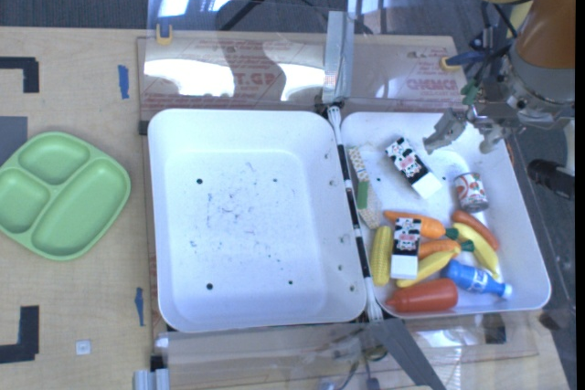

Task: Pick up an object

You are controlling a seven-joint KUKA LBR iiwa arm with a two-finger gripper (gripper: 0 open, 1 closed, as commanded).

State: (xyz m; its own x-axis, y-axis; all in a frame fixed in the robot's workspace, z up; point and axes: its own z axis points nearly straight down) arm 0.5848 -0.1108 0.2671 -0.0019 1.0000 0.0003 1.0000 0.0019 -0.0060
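The gripper (468,130) is seen over the far right corner of the right bin (533,237), its two grey fingers (442,131) spread wide apart, and nothing is held between them. The arm (548,41), grey with an orange band, is seen entering from the right edge above that bin.

Just below and left of the fingers, a small black-and-white carton (405,158) is seen lying on the bin floor, with a white block (428,185) touching its lower end. A small red-and-white can (471,191) is found just beside them to the right.

Nearer the front of the same bin, a heap of toy food is piled: a carrot (413,225), a yellow corn cob (382,255), a second black-and-white carton (405,253), a banana (482,247), a blue-and-white bottle (475,279) and a red sausage (423,295) at the front. A pale, ribbed strip (363,187) is laid along the bin's left wall.

The left bin (174,137) is seen alongside, its white floor marked with faint blue scribbles. Clear plastic panels (238,59) are stood behind both bins. Well apart to the left, a green divided plate (60,194) is set on the wooden bench (73,59).
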